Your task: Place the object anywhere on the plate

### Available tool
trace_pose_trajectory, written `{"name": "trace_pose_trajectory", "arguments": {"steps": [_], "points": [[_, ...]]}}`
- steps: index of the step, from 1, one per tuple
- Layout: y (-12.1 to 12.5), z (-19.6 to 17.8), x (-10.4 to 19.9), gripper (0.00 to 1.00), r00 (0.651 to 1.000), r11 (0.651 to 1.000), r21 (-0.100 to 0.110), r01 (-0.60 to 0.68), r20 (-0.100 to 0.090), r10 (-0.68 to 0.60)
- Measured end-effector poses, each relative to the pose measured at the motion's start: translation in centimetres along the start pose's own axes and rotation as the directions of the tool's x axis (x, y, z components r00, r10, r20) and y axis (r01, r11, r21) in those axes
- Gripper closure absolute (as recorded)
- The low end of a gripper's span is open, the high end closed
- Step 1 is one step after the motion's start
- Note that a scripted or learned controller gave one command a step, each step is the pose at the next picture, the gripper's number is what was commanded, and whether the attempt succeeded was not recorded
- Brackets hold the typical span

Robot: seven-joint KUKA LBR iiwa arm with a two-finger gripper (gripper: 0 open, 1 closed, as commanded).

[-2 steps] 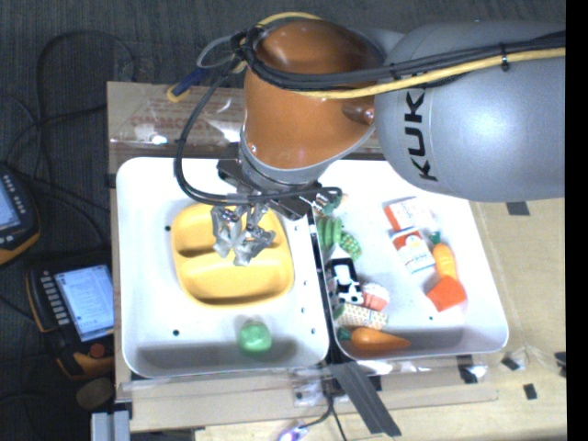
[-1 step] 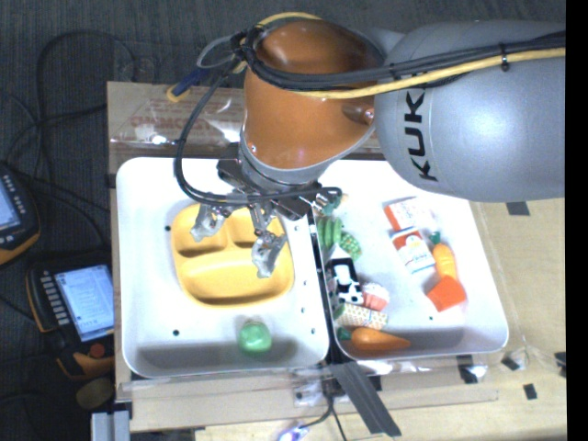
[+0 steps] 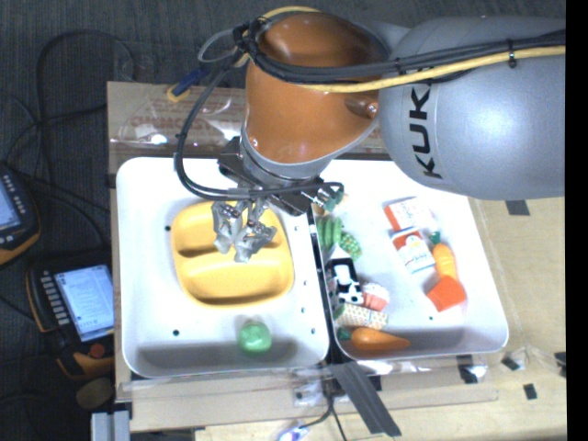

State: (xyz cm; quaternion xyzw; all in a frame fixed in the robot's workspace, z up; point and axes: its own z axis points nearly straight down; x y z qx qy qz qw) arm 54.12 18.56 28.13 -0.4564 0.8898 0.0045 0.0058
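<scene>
the gripper (image 3: 241, 231) hangs over the yellow plate (image 3: 230, 278), which sits in the left bin (image 3: 138, 274), and its metal fingers (image 3: 227, 228) point down at the plate's upper middle, close together with no toy visible between them, so they look narrow and empty as far as this slanted view allows. which toy the task means is not certain; the nearest candidate is the green ball (image 3: 255, 337), lying on the bin floor just below the plate's lower rim, close to it but not on it. nothing rests on the bare yellow surface that can be seen, though the wrist hides part of the plate's top edge. the right bin (image 3: 487, 310) holds the other toys: 2 small red and white cartons (image 3: 411, 232), an orange block (image 3: 446, 293), a carrot (image 3: 378, 340) along the front wall, a black and white cow figure (image 3: 344, 283) and a green piece (image 3: 348, 241) by the divider. judged from this, the placing is not done: no object sits on the plate, none is in the grasp, and a pick, a carry and a release all seem left to do, unless the green ball rolled off a try, which cannot be told here.
</scene>
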Motion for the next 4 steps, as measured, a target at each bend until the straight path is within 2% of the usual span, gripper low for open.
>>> {"name": "trace_pose_trajectory", "arguments": {"steps": [1,2,3,4], "points": [[0.0,0.0,0.0,0.00,1.000,1.000,0.000,0.000,0.000,0.000],[-5.5,-11.1,-1.1,0.00,0.965,0.965,0.006,-0.262,-0.008,0.262],[-5.5,-12.1,-1.3,1.00,0.965,0.965,0.006,-0.262,-0.002,0.263],[0.2,1.4,-5.2,1.00,0.983,0.983,0.003,-0.184,-0.011,0.184]]}}
